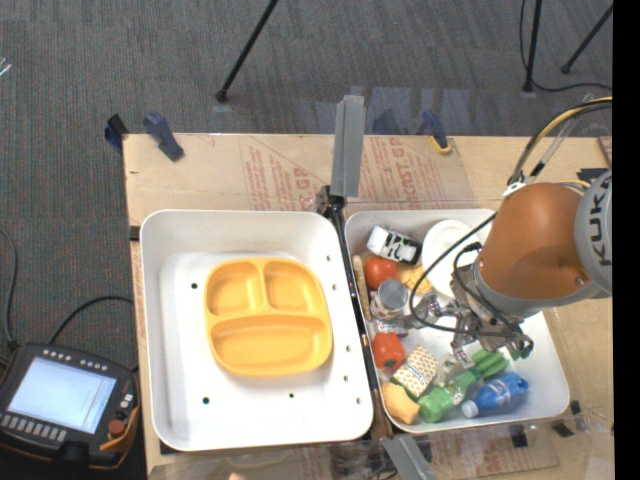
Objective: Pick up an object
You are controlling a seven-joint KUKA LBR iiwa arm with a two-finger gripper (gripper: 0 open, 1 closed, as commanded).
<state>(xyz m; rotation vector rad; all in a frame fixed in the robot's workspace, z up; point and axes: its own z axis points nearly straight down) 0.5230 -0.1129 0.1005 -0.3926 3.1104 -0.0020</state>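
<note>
Camera view from above looks down at a slant on the tool point(490, 340), which hangs low over the right-hand shallow white bin point(553, 368) at the end of the grey arm with its orange band point(530, 248); its tip is lost among dark cables and clutter, so I cannot tell how far it is open or whether it has hold of anything. Directly beneath and just in front of the tool lie a green plastic bottle point(458, 388) and, touching it on the near side, a blue plastic bottle with a white cap point(498, 394). Just to the tool's left sit a small checkered block point(417, 368) and a yellow wedge-shaped piece point(400, 403) near the bin's front corner, with a red rounded toy point(388, 348) beside them. Farther back on the left are a grey metal can point(392, 296), another red tomato-like toy point(380, 271), and a small white and black packet point(393, 245). Behind the tool, partly hidden by the arm, rests a round white plate or bowl point(445, 248). Well to the tool's left, in the other white bin point(160, 298), a yellow plastic divided tray with three compartments point(268, 316) lies flat. Both bins sit on the brown board-covered bench point(240, 168), and a black teach pendant with a lit screen point(62, 403) lies on the floor beyond the far left.
</note>
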